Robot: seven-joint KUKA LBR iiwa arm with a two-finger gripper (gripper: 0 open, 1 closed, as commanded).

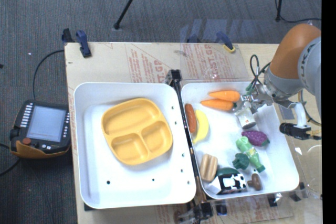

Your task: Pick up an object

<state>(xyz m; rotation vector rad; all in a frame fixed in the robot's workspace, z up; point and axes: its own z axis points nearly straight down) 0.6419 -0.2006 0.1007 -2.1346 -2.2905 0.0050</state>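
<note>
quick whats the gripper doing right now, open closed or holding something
gripper: low in the right bin, just right of the two carrots; whether it is open, closed or holding anything cannot be told.

I see my arm (294,60) coming in from the right side; it is grey, with a big round orange band near the top; below the band the grey wrist bends down and to the left; my gripper (245,113) sits at the end of it, low down and pointing left and a bit downward; the gripper is silver and white, with thin dark cables looping above it; I cannot tell how its tips are set, as they are too small and mixed up to make out; a short black part sticks out to the right, lower than the wrist.
</note>
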